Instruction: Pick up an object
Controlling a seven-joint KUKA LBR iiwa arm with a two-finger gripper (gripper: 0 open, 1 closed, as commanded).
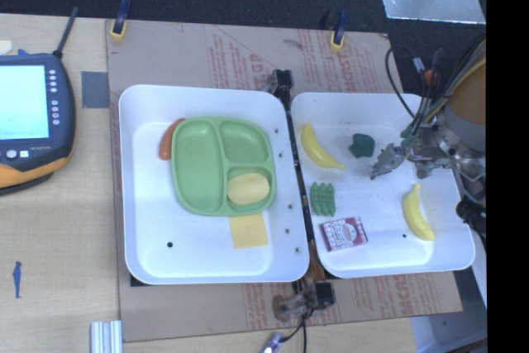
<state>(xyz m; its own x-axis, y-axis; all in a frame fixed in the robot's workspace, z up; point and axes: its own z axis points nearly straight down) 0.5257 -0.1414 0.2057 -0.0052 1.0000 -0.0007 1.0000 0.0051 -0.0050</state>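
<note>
With nothing between its parted fingers, the gripper (402, 159) hovers at right of the frame between the green lump (362, 145) and banana (417, 212); best center over one before descending.

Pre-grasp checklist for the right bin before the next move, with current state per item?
1. Gripper carries nothing between its fingers: ok.
2. Gripper is over the right bin: ok, at its upper right part.
3. Nearest target free to grasp: ok, the dark green piece lies apart from the other items.
4. Gripper lined up over that piece: not ok, it sits to the piece's right.
5. Height above the bin floor: cannot tell from one slanted view.
6. Bananas clear of the path: ok, one lies left, the other lower right.
</note>
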